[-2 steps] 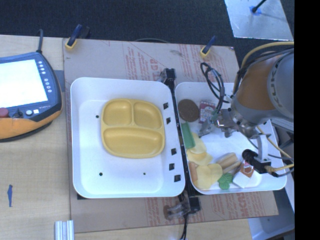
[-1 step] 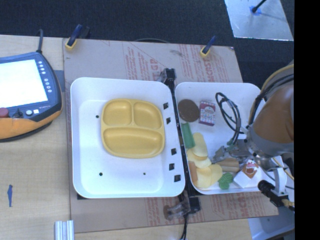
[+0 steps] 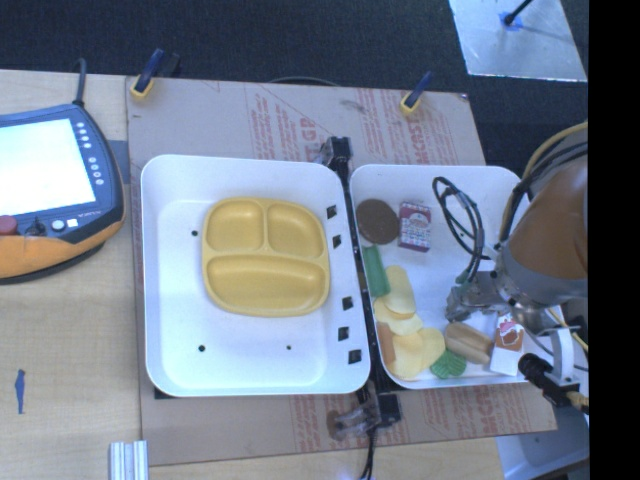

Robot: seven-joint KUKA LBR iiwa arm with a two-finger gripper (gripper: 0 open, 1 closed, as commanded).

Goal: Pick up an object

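Candidate objects lie in the right bin [image 3: 440, 180], clustered along its left wall and near edge: a brown disc [image 3: 377, 220], a small red-and-white carton [image 3: 414, 225], a green stick [image 3: 374, 270], a pile of pale yellow pieces [image 3: 405, 328], a green ridged piece [image 3: 449, 365], a tan roll [image 3: 467, 341] and a red-and-white packet [image 3: 509, 336].

The end effector [image 3: 470, 301] is low over the right half of this bin, just above the tan roll and beside the packet. Whether it is apart or together cannot be told; the wrist and cabling obscure it, and no object is visibly held.

The tan roll appears to be the nearest target. Centre on the roll before descending, align the closing axis across its short width, and avoid the packet touching its right end. The yellow pile sits close on the left, so a clean vertical approach is advisable.

The left bin [image 3: 170, 268] carries a yellow divided plate [image 3: 266, 255]. A teach pendant [image 3: 50, 193] rests on the counter [image 3: 60, 368] at far left.
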